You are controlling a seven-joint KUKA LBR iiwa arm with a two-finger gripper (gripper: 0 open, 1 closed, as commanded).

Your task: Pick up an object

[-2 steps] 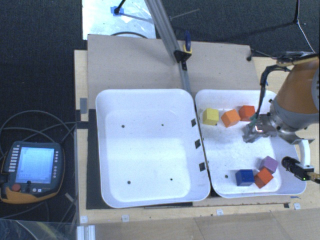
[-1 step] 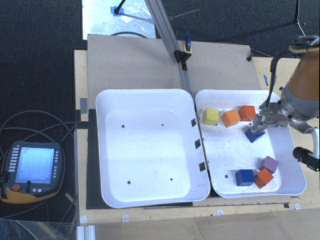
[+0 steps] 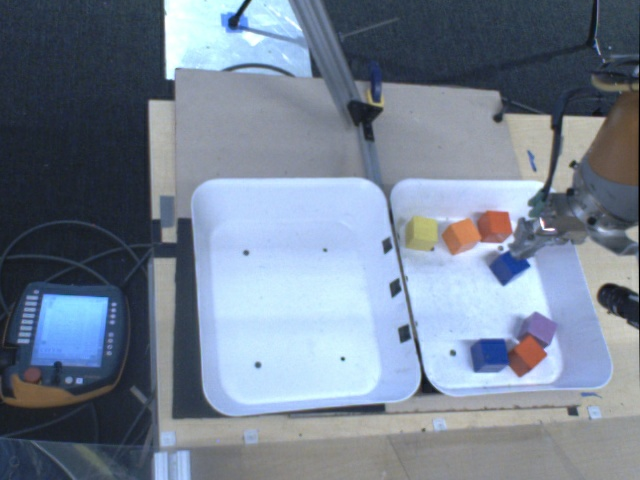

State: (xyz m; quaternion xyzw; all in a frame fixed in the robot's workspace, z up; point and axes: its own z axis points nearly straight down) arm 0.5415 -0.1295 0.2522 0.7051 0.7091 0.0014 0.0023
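Observation:
The right bin [image 3: 586, 303] holds several small blocks. A yellow cube [image 3: 421, 233], an orange cube [image 3: 460, 236] and a red-orange cube [image 3: 494, 226] form a row near its far side. A blue block [image 3: 509, 267] lies tilted just below them. My gripper [image 3: 528, 238] hangs over the bin's right part, directly up and right of that blue block and beside the red-orange cube. Nothing is visibly held in it. Near the front corner sit a purple block [image 3: 539, 327], a blue cube [image 3: 489, 354] and an orange-red block [image 3: 527, 355].
The left bin [image 3: 290, 186] adjoins the right one along a shared wall with black clips [image 3: 396, 288]. A slanted metal pole [image 3: 330, 48] crosses the brown board [image 3: 440, 128] behind the bins. A teach pendant [image 3: 65, 343] lies on the floor at left.

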